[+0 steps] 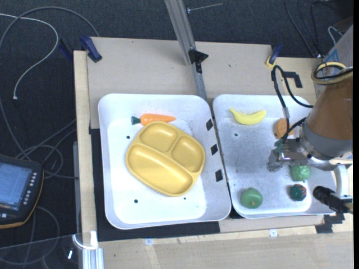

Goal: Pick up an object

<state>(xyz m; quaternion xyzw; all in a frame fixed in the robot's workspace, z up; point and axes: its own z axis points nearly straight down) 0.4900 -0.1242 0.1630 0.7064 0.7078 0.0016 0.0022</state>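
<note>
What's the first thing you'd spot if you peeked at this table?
The big yellow divided plate in the left bin, with a carrot just behind it. Then the robot's claw low over the right bin, among a banana and a green apple.

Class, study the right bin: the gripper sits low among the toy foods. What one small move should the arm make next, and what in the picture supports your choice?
Probably a short shift toward the green piece just beside the gripper, then lower onto it. Nothing shows between its fingers, and that piece lies closest; the banana and green apple lie farther off in the right bin.
</note>
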